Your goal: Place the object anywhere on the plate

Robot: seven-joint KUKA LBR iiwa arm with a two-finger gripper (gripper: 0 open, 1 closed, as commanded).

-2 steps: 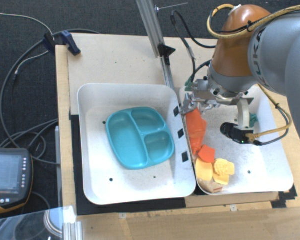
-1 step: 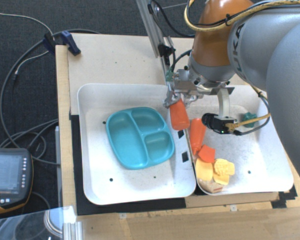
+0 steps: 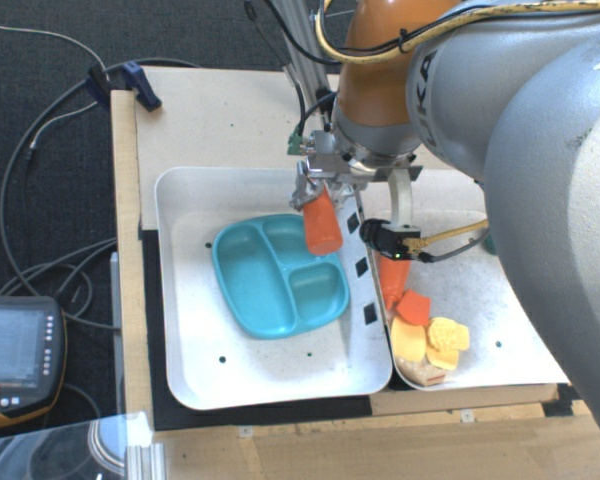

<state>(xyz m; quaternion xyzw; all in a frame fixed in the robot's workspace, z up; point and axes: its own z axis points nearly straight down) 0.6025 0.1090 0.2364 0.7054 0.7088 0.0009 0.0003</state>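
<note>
A teal divided plate [image 3: 278, 275] lies in the left white bin [image 3: 185, 268]. My gripper [image 3: 318, 190] hangs over the plate's upper right edge, shut on an orange carrot-like object [image 3: 322, 224] that points down and slightly right. The object's lower end hovers at the plate's far right compartment; I cannot tell whether it touches the plate.
The right bin [image 3: 500, 308] holds an orange piece [image 3: 413, 307], yellow food pieces [image 3: 432, 341] and another orange stick [image 3: 394, 268] along its left wall. The big grey arm covers the upper right. Cables and a blue clamp [image 3: 140, 85] lie at the back left.
</note>
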